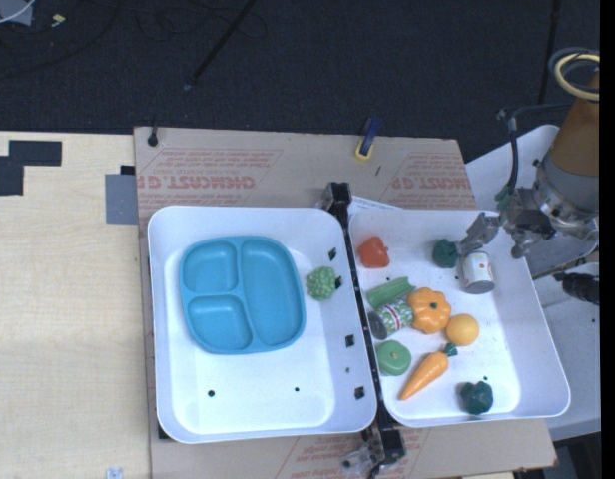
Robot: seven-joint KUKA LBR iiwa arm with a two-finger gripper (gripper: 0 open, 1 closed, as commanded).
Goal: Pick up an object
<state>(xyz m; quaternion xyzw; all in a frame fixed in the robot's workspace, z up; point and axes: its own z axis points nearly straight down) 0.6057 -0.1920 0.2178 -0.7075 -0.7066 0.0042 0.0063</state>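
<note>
The right bin holds several toy foods: a red pepper, a dark green piece, a silver can, an orange pepper, a yellow lemon, a carrot, a green disc and another dark green piece. My gripper hangs over the bin's upper right part, just above the silver can and right of the dark green piece. Its fingers are spread open with nothing between them.
The left bin carries a blue divided plate and a broccoli floret by its right wall. A black divider runs between the bins. A green bean-like piece and a small striped can lie beside the orange pepper.
</note>
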